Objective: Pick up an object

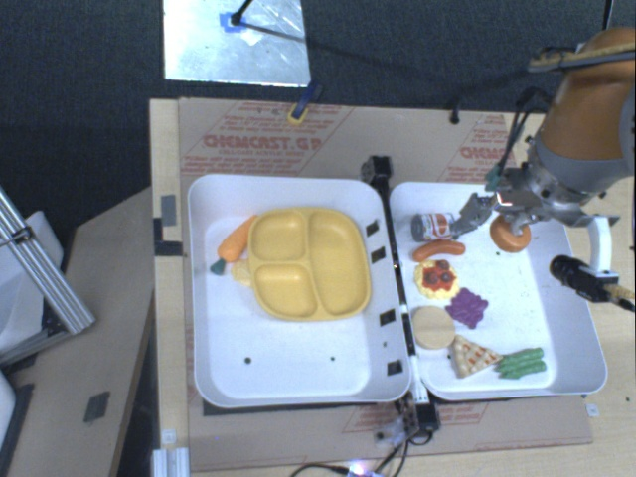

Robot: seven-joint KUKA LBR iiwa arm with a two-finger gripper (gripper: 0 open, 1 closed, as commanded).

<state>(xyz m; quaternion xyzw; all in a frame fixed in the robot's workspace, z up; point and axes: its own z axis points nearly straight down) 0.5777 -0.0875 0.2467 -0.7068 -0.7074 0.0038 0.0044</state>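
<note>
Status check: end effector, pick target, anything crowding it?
End effector low over right bin, nothing visibly held. Can right beside it. Hot dog and donut close by.

Right bin [581,351] is open along its right side — toys crowd its left [444,278].

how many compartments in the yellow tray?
3. In the yellow tray in the left bin: upper left, upper right, lower left.
</note>
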